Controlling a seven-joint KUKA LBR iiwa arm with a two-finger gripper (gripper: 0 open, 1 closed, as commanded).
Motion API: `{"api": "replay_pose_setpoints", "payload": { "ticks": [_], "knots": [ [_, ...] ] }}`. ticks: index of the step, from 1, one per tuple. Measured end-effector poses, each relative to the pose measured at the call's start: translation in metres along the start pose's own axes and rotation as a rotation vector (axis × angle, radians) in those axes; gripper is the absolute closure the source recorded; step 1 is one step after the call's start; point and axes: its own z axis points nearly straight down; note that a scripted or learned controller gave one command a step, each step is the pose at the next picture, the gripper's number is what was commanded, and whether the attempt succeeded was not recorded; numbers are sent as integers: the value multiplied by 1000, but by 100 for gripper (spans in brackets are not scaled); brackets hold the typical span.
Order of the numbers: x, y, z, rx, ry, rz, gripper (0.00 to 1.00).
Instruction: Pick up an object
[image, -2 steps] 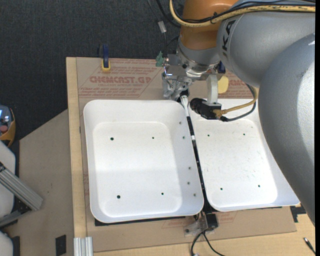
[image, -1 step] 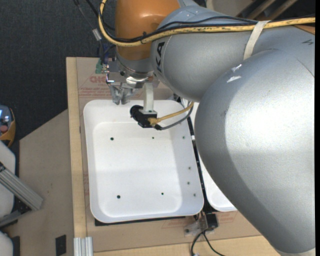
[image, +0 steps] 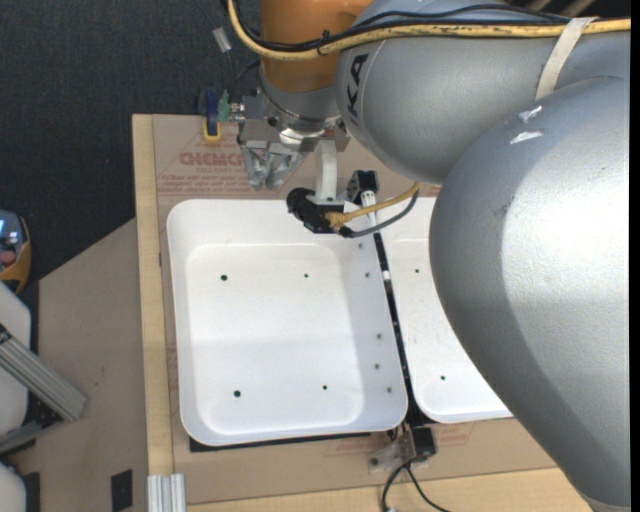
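Overhead, the grey KUKA arm with orange band (image: 480, 150) spans 2 shallow white plastic bins: left (image: 190, 300), right (image: 425, 300). Its 2-finger metal gripper (image: 262, 168) hovers beyond the left bin's far rim; no pickable object is apparent, so handling stays unjudged.

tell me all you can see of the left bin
The left bin is a shallow white tray, plastic by its look, with rounded corners and a raised rim. Four small dark dots mark its flat floor. It lies level on a brown board, its right rim against the right bin. The pincer hangs above its far edge.
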Motion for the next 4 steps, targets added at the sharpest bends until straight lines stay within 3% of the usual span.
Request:
{"api": "replay_pose_setpoints", "payload": {
  "ticks": [1,2,3,4],
  "knots": [
    [-90,1,-65,-4,-3,7,100],
    [9,-1,-1,7,0,-6,100],
    [-29,1,-71,-2,0,2,100],
    [12,-1,-3,10,-1,-4,100]
  ]
}}
